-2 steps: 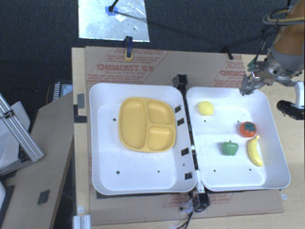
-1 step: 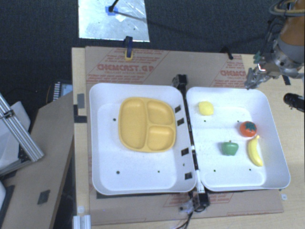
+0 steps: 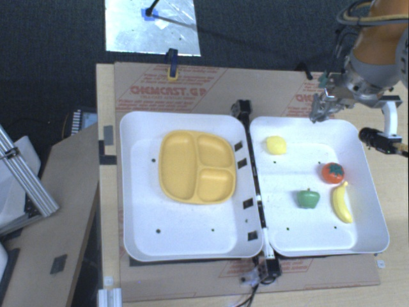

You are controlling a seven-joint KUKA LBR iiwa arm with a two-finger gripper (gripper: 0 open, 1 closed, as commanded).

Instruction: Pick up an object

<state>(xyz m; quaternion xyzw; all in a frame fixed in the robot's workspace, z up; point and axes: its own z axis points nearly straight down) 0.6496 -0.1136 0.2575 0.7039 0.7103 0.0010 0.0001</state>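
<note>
Covering the floor is dark carpet (image 3: 45, 50), with a shiny foil sheet (image 3: 152, 16) lying at top. Bench (image 3: 77, 171) is tan, topped by printed cardboard (image 3: 211, 85). Left bin (image 3: 137, 235) holds a yellow divided tray (image 3: 195, 166). Right bin (image 3: 364, 229) holds four items: banana (image 3: 342, 203) near the right wall, tomato (image 3: 332, 172) just above it, green pepper (image 3: 308, 198) left of the banana, lemon (image 3: 276, 145) at upper left. Arm (image 3: 383, 31) enters at upper right. Gripper (image 3: 319, 112) hangs over the right bin's far rim, nothing between its tips; finger spacing: cannot tell.
</note>
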